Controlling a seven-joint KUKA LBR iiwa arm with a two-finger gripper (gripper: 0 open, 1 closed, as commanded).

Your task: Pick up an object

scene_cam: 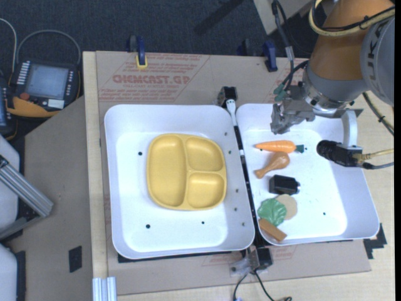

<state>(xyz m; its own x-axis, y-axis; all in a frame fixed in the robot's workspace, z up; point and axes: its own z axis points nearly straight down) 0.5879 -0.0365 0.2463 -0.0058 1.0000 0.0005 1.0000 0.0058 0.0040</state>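
Over the right bin (351, 221), upper right of frame, we've got the gripper (280, 125) hovering just above the carrot (276, 147); we can't tell how its jaws stand. Approach step, we'd say: next comes a straight drop onto it.

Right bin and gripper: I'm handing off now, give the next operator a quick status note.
Gripper: above the right bin's far left part, just beyond the carrot; nothing seen in it, finger state unclear.
Right bin: carrot, drumstick, black block, green piece with beige disc, sausage.
Left bin: yellow divided plate.
Done: nothing lifted.
Left: descend, grasp one object, probably the carrot.
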